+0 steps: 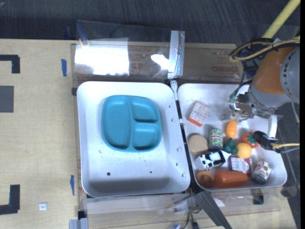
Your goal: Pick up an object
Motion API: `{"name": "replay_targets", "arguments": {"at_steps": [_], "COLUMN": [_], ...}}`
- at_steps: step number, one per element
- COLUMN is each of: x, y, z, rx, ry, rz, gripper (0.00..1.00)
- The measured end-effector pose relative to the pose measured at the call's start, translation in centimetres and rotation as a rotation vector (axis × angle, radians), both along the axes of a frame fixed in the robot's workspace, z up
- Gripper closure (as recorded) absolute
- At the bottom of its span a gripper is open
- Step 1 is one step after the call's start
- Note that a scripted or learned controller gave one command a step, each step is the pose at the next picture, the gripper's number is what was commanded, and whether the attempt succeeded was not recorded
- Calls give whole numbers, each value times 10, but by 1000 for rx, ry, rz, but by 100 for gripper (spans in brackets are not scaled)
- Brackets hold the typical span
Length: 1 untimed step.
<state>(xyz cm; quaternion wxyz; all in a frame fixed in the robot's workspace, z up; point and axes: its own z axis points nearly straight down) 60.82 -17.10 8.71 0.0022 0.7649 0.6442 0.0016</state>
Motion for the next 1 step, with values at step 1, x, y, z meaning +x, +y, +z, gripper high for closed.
{"name": "replay_targets", "arguments": {"at_steps": [1], "x": [-22], "y": [11], "z": [22], "rx": [3], "ry": [7], "rz": [70], "gripper": [100]}}
